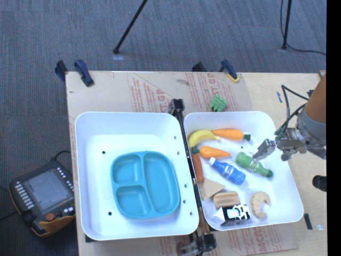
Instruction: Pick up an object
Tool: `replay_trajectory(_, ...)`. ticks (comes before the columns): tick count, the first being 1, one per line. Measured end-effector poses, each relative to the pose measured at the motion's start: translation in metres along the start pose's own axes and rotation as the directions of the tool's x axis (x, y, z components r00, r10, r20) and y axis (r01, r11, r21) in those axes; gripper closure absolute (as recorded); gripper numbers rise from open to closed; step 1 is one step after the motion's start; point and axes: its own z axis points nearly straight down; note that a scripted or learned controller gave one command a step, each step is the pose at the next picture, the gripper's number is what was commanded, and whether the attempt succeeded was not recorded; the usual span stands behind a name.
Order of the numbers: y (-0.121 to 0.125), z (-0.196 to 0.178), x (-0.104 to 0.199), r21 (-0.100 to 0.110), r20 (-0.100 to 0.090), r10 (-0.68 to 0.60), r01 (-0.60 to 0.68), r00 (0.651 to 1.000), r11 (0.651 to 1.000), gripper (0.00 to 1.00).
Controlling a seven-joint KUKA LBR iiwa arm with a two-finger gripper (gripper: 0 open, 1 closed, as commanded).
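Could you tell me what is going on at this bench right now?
The arm reaches in from the right, its end effector poised over the green bottle in the right bin, among carrots, a banana and a blue bottle. Nothing looks lifted yet. The left bin holds a blue divided plate.

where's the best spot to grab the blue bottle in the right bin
Grip the blue bottle across its middle, coming from above. It lies flat on the right bin floor, slanting from its white cap at upper left. The gripper's pinch should cross that slant. The green bottle lies close to its right, the orange carrot just above the cap.
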Motion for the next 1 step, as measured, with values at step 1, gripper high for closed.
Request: replay_trajectory(1, 0.0488, 0.1208, 0.0765, -0.013, 0.001, 0.069, -0.069, 0.998, 0.998, 0.0)
